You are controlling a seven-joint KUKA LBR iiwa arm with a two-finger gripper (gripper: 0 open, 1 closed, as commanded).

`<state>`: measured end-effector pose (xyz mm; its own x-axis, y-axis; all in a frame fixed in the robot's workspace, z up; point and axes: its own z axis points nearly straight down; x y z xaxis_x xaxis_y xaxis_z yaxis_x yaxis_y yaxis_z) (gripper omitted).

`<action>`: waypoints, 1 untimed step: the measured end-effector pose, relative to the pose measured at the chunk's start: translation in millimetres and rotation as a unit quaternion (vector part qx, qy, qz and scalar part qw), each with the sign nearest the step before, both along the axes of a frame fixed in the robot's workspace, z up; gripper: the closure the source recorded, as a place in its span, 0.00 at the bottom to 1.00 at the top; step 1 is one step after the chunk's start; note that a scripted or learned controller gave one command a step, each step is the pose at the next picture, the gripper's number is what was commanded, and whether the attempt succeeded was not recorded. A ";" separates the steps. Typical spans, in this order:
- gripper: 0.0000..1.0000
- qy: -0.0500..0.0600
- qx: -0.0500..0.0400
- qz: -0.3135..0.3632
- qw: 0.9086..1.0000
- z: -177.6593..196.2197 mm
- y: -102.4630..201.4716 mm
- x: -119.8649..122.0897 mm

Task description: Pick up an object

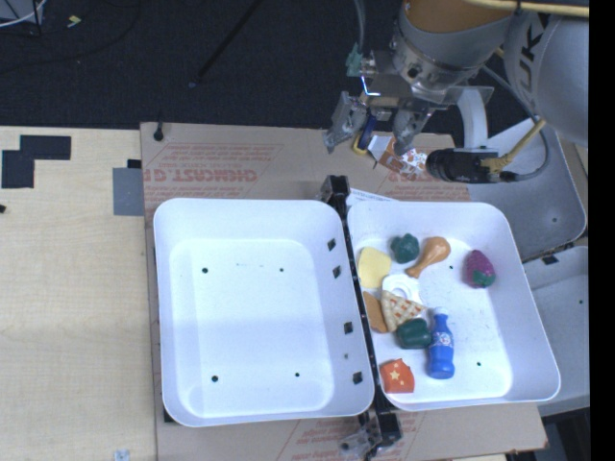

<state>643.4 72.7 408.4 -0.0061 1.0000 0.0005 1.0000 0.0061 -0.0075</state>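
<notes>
A small flat packet, red and white with a glossy wrapper look (402, 159), hangs between the fingers of the grey two-finger gripper (396, 134), which is closed narrowly on it. The gripper is raised above the far edge of the right bin, over the brown cardboard sheet (240, 166) under both bins. Above the wrist sits the arm's orange band (452, 3).

The right shallow white plastic bin (524, 325) has rounded corners and a smooth matte floor. Nine small toy pieces lie in it, clustered toward its left half:
- one dark green knobbly vegetable (405, 248) at the far side
- one tan drumstick shape (430, 254) just beside it
- one purple and green rounded fruit (479, 269), apart on the right
- one pale yellow wedge (374, 266)
- one white rounded piece (396, 285)
- one waffle-patterned tan wedge (402, 308)
- one second dark green lump (414, 333)
- one blue bottle (441, 346), touching that lump
- one orange-red block (397, 376) nearest the viewer

The right and near parts of this bin's floor are open.

The left white plastic bin (173, 305), same shape, shows a bare floor with four small dark holes. A black hinge strip (348, 296) runs between the two bins. Pale wooden bench (67, 296) extends left.
</notes>
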 end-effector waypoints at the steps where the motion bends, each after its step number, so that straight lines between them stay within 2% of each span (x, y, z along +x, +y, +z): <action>1: 0.00 0.001 -0.001 0.000 1.000 -69.6 69.5 -0.5</action>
<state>643.0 142.2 338.8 -0.0057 1.0000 -0.0005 0.9999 0.0057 -0.0088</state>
